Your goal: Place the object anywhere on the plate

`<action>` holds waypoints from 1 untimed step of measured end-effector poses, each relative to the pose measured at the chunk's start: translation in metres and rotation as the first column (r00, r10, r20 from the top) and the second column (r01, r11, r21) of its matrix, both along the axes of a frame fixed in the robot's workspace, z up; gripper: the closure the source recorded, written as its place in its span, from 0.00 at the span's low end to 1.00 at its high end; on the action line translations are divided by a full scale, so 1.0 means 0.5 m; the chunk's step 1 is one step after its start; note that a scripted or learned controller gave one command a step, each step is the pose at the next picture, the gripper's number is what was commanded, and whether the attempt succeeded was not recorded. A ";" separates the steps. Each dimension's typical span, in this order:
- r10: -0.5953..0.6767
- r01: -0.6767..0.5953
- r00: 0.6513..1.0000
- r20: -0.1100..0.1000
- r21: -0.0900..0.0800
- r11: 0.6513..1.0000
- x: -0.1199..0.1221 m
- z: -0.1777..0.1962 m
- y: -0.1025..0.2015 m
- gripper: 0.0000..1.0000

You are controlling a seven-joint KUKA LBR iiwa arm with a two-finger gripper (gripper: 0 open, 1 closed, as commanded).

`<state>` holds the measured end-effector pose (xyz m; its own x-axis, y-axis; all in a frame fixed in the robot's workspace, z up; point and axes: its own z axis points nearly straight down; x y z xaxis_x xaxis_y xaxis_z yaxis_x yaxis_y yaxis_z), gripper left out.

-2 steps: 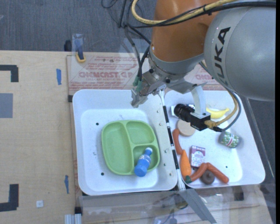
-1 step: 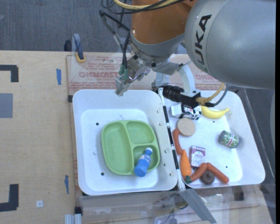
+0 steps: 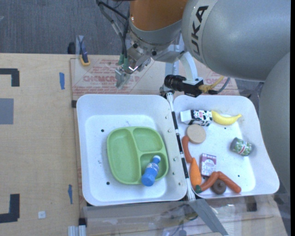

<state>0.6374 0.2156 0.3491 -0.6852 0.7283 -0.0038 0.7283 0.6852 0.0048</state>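
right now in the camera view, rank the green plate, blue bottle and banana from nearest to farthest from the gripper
From the gripper, hanging above the far edge of the left bin:
1. Green plate, in the left bin, below the gripper in the view.
2. Blue bottle, lying in the plate's near right compartment.
3. Banana, in the right bin's far part.
The bottle and banana are too close to call.

Big, rounded grey arm [image 3: 239,37] with smooth glossy casing — black capital letters "UKA" along one curved shell. Broad orange band [image 3: 154,14] above the wrist, shiny and ring-shaped. Below it a silvery wrist section with small fittings, thin dark cables looping beside it. Slim tool [image 3: 123,73] at the end — metallic, with a touch of green on it.
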 end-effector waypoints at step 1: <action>0.203 -0.203 0.979 0.003 -0.001 0.979 0.045 -0.010 -0.008 1.00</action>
